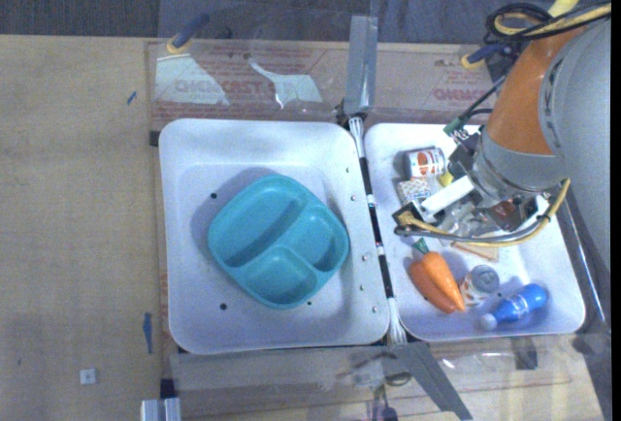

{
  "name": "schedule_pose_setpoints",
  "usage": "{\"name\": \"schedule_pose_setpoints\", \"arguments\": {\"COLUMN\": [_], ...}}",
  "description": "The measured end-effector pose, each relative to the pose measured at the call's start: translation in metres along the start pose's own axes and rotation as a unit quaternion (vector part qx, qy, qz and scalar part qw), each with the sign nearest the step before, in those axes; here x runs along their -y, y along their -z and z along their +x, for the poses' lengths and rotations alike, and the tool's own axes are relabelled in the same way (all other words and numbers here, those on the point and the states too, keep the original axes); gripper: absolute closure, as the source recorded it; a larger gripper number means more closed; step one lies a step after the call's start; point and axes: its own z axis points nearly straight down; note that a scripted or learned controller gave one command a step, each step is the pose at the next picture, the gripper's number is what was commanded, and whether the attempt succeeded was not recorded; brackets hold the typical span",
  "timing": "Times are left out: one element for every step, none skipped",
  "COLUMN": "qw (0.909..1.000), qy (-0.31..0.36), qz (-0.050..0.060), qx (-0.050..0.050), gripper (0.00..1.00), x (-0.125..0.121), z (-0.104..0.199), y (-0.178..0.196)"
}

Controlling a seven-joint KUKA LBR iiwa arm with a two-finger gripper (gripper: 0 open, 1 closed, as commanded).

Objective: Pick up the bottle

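The blue bottle (516,305) lies on its side in the front right corner of the right bin (568,259), its pale end pointing left. My gripper (473,218) hangs low over the middle of that bin, behind and to the left of the bottle and apart from it. The grey arm with its orange band covers the bin's back right part.
An orange carrot (439,281) and a small grey-lidded jar (482,279) lie just left of the bottle. A red and white can (425,162) and a small patterned box (412,188) sit at the back left. The left bin (184,215) holds a teal divided plate (278,241).
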Motion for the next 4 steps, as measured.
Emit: {"name": "schedule_pose_setpoints", "arguments": {"qw": [0.9844,0.9999,0.9992,0.9913], "qy": [-0.176,0.017,-0.041,0.132], "qz": [-0.002,-0.002,-0.002,-0.002], "qx": [-0.003,0.0,-0.001,-0.001], "gripper": [1.0,1.0,1.0,1.0], "x": [0.047,0.047,0.021,-0.069], "z": [0.094,0.074,0.052,0.053], "y": [0.005,0.06,0.089,0.053]}}
